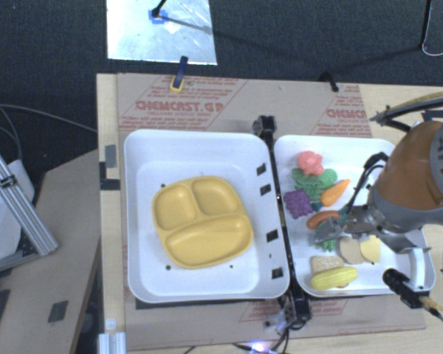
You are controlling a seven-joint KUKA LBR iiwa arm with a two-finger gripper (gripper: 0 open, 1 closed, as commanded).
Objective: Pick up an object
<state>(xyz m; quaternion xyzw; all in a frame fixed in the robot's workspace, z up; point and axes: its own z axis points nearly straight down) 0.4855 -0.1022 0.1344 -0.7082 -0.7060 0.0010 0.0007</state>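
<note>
On the left half of the counter [229, 98] sits the left bin [144, 153], and in it a yellow divided plate [201, 221] with three compartments, tilted a little so its largest compartment faces the lower right. A black hinge strip [277, 212] runs between that bin and the right bin [354, 144].

In the right bin the toy foods lie clustered: a pink piece [309, 161] at the top, a green leafy piece [317, 176] just below it, a purple grape bunch [297, 203] to the lower left, and an orange carrot [335, 192] whose long axis slants with its narrow tip up and to the right. Below these a red-orange chili [323, 218] lies almost level, rising slightly to the right. Near the bin's lower wall a yellow corn cob [334, 277] lies with its long axis left to right, a pale cracker [325, 262] just above it.

My fingers [326, 231] reach in from the right, over the chili and touching or nearly touching it. I cannot tell how far apart they stand.
</note>
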